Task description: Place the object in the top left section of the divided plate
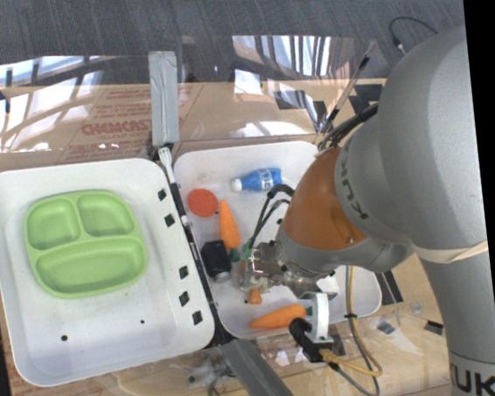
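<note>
Overhead slanted view of a tabletop w/ two shallow white plastic bins side by side. Left bin (26,348) holds a light green divided plate (85,242) w/ three sections: two small ones at the top, one wide one below. The plate sits toward the bin's upper left and nothing lies on it.

Right bin (226,158) holds several small things. A blue plastic bottle w/ white cap (258,180) lies on its side near the top. A round orange-red disc (201,203) sits just below and left of it. An orange toy carrot (229,225) lies lengthwise just beside the disc. A small black block (215,260) rests by the bin's left wall. A second orange carrot (278,318) lies across the bottom. A small orange piece (254,296) sits btwn the two carrots.

Grey arm w/ orange band reaches in from the right. Its gripper (248,270) is low in the right bin, just beside the black block and right above the small orange piece. Cannot tell whether the fingers are apart or together, or clamped on anything.
</note>
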You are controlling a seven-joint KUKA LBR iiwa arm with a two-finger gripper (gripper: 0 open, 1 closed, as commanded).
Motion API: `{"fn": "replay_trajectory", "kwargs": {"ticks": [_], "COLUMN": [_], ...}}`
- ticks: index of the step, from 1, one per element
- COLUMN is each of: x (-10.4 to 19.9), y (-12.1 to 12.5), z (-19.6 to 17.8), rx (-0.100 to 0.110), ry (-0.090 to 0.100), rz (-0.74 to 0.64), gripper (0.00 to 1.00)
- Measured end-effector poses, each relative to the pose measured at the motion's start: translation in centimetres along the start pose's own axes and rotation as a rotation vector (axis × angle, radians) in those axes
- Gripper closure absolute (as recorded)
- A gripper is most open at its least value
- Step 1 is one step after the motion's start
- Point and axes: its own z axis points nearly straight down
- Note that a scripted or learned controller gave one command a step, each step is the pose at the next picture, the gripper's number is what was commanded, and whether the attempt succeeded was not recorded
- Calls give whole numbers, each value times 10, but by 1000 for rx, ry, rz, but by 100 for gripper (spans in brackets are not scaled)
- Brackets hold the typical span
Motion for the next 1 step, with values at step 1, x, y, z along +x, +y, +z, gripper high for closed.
{"fn": "replay_trajectory", "kwargs": {"ticks": [1], "x": [-4], "y": [44], "z": [0], "rx": [0], "ry": [-1], "rz": [-60], "gripper": [100]}}
